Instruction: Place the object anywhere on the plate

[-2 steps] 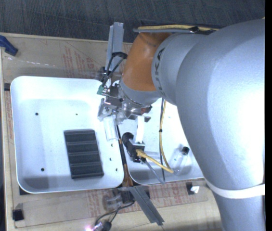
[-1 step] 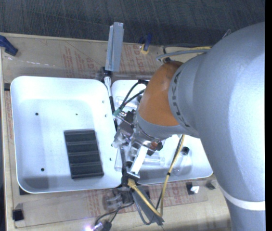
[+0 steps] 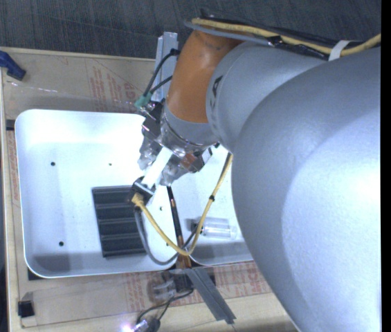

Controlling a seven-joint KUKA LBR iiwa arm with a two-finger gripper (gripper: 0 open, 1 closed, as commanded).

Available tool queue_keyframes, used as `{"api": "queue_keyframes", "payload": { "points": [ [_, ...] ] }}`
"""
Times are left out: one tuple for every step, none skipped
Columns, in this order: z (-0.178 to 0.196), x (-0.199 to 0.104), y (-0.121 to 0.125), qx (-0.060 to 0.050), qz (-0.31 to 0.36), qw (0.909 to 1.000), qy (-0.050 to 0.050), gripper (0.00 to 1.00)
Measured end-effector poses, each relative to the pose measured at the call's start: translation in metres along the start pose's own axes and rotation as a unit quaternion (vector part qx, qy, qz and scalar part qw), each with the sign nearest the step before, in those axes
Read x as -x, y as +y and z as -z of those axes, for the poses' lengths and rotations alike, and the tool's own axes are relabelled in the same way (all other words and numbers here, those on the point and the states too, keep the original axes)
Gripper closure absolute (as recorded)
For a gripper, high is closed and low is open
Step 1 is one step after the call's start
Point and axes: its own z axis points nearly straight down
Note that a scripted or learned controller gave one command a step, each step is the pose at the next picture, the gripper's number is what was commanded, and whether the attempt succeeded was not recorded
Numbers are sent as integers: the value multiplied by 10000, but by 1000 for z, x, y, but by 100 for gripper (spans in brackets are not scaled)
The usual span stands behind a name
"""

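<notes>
Seen from above, the grey arm (image 3: 306,158), with its orange band (image 3: 195,75), reaches in from the right across two shallow white bins standing side by side on a pale table (image 3: 77,81).

The left bin (image 3: 64,151) holds a ribbed dark plate (image 3: 117,221). It is a rectangular slab lying flat on the bin floor toward the near right corner, its surface broken into raised bands. A few small dark spots mark the otherwise white floor around it.

The right bin (image 3: 226,256) is largely covered by the arm. In its near left corner lies a clear plastic object (image 3: 217,228). It is translucent and looks roughly cylindrical, resting on its side close to the wall shared with the left bin. It is apart from the plate and not touching it.

The gripper (image 3: 155,163) hangs over the right side of the left bin, close by the plate's far right corner. Whether it is open or closed cannot be told from this angle, and nothing is seen in its grasp.

A blue clamp (image 3: 7,62) sits at the table's far left corner.
</notes>
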Motion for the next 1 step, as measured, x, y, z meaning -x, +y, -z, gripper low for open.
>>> {"api": "queue_keyframes", "payload": {
  "points": [
    [-126, 2, -67, -10, -15, 10000, -30, 100]
  ]
}}
